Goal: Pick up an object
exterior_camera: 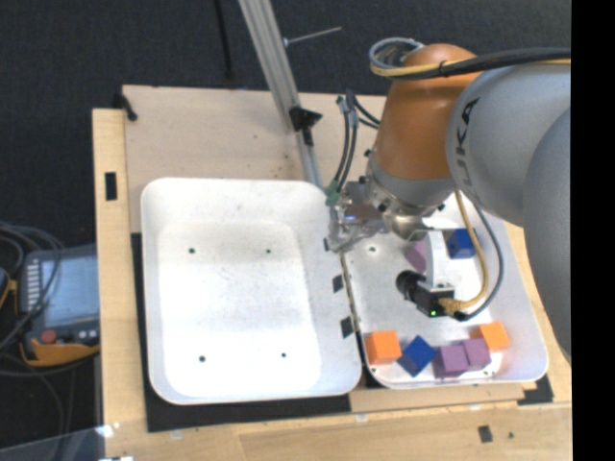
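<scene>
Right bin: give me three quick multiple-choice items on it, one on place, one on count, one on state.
1. Where do most of the blocks lie in the right bin?
A. along its near edge
B. along its far edge
C. stacked in its middle

2. How many orange blocks show in that bin?
A. none
B. two
C. five

3. How does the arm stand?
A. parked over the left bin
B. reaching down over the right bin
C. pulled back off the bench

Answers:
1 A: an orange block, a blue block, two purple blocks and another orange block line the near edge.
2 B: one at each end of that row.
3 B: its wrist hangs above the right bin's far half.
</scene>
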You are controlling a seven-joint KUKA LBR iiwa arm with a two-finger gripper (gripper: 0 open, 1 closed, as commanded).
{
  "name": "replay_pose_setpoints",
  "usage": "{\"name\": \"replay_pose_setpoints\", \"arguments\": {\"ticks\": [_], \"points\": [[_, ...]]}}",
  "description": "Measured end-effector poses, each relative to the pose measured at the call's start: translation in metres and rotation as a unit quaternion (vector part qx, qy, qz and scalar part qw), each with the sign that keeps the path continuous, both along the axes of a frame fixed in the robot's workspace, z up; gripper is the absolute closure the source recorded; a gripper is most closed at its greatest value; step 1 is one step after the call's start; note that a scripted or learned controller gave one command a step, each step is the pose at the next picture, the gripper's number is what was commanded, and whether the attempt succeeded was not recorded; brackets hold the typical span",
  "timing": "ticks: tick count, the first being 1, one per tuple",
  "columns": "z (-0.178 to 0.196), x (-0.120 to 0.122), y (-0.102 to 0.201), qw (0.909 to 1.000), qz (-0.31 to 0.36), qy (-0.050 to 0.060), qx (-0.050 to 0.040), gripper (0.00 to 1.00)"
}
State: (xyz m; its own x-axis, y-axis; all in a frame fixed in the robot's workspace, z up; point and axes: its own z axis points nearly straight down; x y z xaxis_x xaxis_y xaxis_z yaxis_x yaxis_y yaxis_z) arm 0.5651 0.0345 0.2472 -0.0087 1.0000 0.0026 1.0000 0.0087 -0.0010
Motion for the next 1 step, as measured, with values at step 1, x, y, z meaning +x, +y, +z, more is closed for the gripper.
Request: {"name": "replay_pose_setpoints", "arguments": {"ticks": [1], "points": [[-0.0137,-0.0095,0.0482,1.0000,-0.001,0.000,-0.0010,1.00]]}}
